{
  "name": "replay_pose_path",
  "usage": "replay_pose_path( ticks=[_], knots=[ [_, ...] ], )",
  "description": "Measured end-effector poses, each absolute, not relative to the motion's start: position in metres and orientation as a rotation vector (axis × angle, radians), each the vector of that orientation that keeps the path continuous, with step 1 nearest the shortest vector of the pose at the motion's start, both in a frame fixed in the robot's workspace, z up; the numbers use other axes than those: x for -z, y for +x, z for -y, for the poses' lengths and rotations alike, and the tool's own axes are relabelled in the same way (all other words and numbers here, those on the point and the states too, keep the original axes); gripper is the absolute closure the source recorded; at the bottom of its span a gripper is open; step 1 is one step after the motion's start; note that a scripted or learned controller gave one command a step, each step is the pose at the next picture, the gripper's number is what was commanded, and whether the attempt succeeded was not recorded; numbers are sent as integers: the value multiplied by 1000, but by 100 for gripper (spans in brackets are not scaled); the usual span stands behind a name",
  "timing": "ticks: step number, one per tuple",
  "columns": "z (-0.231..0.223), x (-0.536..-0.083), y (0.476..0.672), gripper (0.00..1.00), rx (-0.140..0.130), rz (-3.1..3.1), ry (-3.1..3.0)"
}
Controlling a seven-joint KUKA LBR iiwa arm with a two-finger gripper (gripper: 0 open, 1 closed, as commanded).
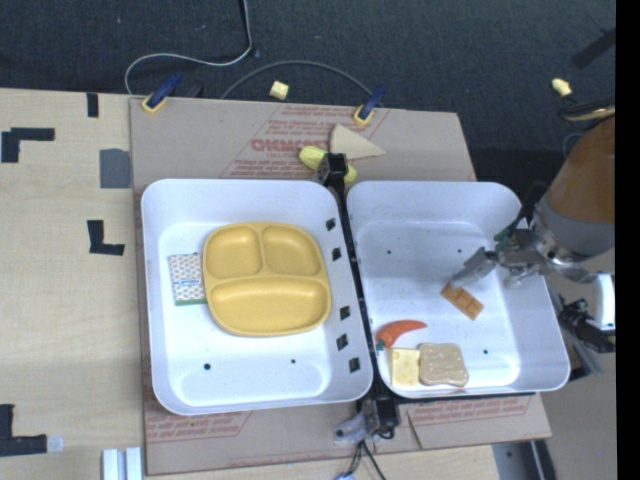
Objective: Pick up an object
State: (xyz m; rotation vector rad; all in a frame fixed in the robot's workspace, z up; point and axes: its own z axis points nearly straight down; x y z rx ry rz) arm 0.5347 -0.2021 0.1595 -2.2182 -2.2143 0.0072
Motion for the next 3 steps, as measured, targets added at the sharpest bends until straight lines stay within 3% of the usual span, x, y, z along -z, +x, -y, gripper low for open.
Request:
replay_pose_path(
  ticks=[1, 2, 3],
  knots=[
    [186, -83, 528, 0, -1, 2229, -2227],
    [188, -98, 530, 100, 2, 2230, -2232],
    [137, -188, 604, 100, 11, 2237, -2217]
  ],
)
